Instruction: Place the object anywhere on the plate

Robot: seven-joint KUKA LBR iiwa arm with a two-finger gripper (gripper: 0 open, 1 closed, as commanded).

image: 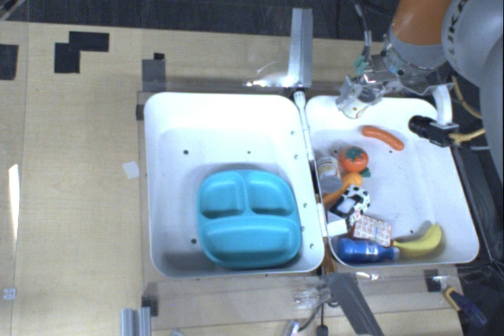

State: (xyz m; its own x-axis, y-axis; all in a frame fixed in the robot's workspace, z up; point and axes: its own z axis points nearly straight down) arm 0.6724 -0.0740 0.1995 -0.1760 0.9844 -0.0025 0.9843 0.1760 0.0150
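The blue three-compartment plastic plate (pixel 250 218) sits bare at the near side of the left white bin (pixel 169 169), while the right white bin (pixel 457 201) holds the candidates, none yet singled out: an orange toy sausage (pixel 382 138), a small orange fruit (pixel 354 160), a yellow banana (pixel 420 241) and a blue bottle (pixel 364 251). All look like light, stiff, smooth toys; the sausage, lying apart, seems easiest, pinched across its middle. No writing is legible, and the gripper (pixel 358 94) hovers over the bin's far-left corner, its state impossible to tell.
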